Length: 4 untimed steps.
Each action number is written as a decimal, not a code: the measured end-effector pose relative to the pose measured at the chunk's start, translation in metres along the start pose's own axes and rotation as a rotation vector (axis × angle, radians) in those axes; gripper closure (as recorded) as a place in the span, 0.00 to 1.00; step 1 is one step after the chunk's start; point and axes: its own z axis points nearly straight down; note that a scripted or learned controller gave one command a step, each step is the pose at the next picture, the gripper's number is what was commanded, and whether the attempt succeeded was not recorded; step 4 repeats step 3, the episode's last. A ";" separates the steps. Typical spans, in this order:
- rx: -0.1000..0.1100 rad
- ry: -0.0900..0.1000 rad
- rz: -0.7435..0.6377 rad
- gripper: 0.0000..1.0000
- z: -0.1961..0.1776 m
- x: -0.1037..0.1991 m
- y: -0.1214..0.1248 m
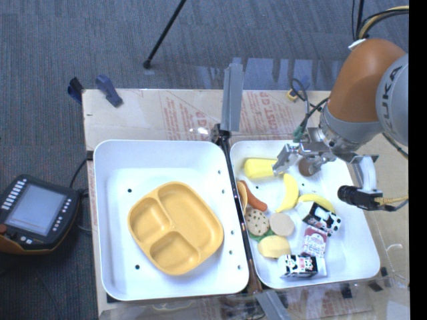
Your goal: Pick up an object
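My gripper (297,160) hangs over the back of the right bin (363,259), its fingers spread open with nothing between them. Just left of it lies a yellow block (257,168). A banana (289,193) lies directly below the fingertips, and a second, smaller banana (315,201) sits to its right. Further forward are a hot dog (255,200), a cookie (254,222), a tan round slice (282,225), a yellow lemon-like piece (273,247) and three small cartons (313,242).
The left bin (110,172) holds a yellow divided plate (175,227). A grey post (232,99) stands at the back between the bins. A teach pendant (33,212) lies on the floor at far left. A black cable plug (357,195) juts from the arm's wrist.
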 end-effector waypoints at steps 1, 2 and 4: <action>-0.001 -0.001 -0.075 0.00 0.129 -0.057 0.019; -0.002 0.001 -0.072 1.00 0.119 -0.057 0.019; -0.011 0.001 -0.093 1.00 0.025 0.056 0.045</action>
